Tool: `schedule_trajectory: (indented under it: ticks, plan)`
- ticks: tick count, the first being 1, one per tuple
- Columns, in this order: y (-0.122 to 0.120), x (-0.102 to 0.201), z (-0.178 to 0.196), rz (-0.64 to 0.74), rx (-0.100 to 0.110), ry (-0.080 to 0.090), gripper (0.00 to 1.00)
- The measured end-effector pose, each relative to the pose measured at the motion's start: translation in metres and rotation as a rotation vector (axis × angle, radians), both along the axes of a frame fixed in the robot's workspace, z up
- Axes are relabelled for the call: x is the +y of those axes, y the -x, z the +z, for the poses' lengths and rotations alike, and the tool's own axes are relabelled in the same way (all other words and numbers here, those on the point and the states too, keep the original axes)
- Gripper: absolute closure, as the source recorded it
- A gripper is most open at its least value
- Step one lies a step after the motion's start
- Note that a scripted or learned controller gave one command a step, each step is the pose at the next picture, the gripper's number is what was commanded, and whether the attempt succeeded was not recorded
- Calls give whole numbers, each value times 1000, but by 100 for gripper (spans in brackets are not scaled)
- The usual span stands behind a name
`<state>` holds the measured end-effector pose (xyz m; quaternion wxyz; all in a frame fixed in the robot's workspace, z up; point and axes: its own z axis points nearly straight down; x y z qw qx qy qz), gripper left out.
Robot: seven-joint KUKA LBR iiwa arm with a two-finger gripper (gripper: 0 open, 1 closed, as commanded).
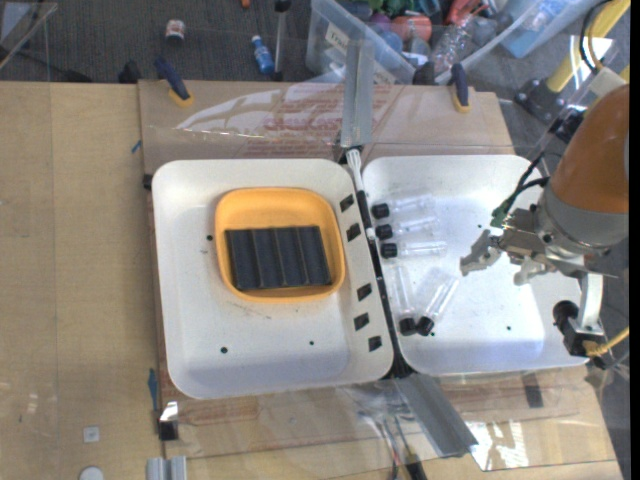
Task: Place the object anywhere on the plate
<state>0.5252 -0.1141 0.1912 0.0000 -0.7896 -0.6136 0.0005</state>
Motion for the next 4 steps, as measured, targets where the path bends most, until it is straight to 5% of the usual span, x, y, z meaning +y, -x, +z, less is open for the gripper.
schedule_trajectory:
  ticks: [1,2,3,4]
  plan:
    - [-84,-31,56,459,-4,2,0]
    - [-86,-30,67,463,-9,6,100]
    - [-140,-42,113,514,-5,3,100]
    - [-143,-79,126,872,-8,7,100]
